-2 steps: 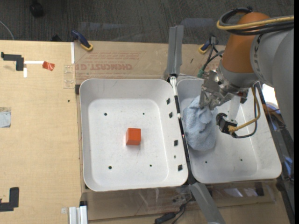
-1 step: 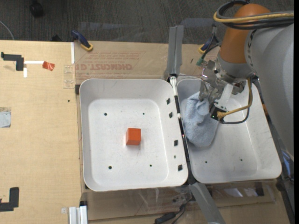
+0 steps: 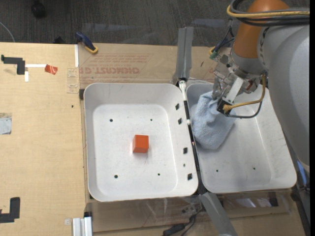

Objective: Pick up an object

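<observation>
The robot's grey arm [image 3: 295, 58], looming large at the right, reaches down over the right bin [image 3: 251, 156]. Its end effector [image 3: 220, 98] is set at the far tip of a crumpled blue cloth [image 3: 209, 127] that lies against the bin's left wall. The cloth's far end appears drawn up toward the end effector, but whether the tool is spread or pressed together on the fabric cannot be told from this angle. An orange cube [image 3: 141, 144] sits alone near the middle of the left bin [image 3: 106, 151], well apart from the arm, on a table [image 3: 39, 132] of pale board. With the cloth the likely target, a good pick would call for a firm bite on a bunched fold rather than a single thin edge. A straight, unhurried lift should then carry the trailing fabric clear of the divide between the bins; soft cloth may slip or drag along the wall if raised too quickly.
</observation>
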You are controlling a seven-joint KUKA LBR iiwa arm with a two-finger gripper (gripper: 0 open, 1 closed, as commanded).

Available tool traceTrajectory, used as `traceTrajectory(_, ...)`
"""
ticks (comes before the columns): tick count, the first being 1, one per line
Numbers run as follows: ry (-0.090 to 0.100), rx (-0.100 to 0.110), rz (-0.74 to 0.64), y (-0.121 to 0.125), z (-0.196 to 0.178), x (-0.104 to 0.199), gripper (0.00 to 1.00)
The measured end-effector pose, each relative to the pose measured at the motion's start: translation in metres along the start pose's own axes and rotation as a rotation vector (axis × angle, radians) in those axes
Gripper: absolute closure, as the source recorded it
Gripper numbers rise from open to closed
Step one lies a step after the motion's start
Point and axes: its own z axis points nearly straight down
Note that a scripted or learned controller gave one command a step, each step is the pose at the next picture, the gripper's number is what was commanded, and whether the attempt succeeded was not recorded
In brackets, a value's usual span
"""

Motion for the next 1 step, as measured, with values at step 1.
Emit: traceTrajectory(1,0.000,-0.001,-0.028,0.0099,-0.0007,0.0069,1.00)
